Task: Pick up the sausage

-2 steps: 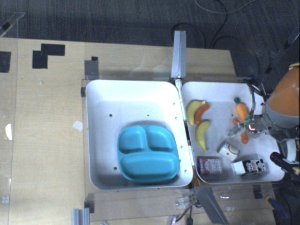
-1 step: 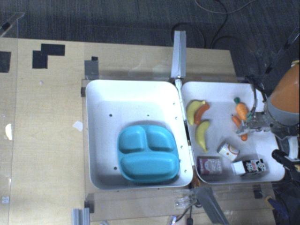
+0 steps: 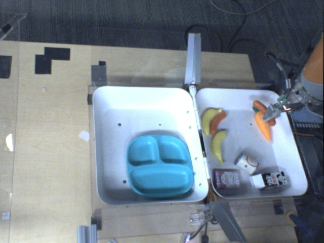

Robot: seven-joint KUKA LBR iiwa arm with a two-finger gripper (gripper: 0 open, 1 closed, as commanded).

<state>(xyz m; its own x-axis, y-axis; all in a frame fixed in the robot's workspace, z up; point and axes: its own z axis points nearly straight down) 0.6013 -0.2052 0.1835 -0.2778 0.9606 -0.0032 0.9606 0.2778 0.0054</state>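
Sausage (image 3: 218, 119) lies across two bananas (image 3: 214, 133) at right bin's (image 3: 298, 168) left wall. Hand (image 3: 280, 105) sits over the carrot (image 3: 264, 126) near the far right corner; grip state: cannot tell. Suggest shifting left, descending on the sausage's midpoint, avoiding bananas.

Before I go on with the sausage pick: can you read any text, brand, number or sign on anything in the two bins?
No text is legible.
Dark red packet: printing blurred, unreadable.
Black-and-white carton: pattern visible, no words readable.
Small white-and-orange carton: markings too small to read.
Blue tray, sausage, bananas, carrot: no markings visible.
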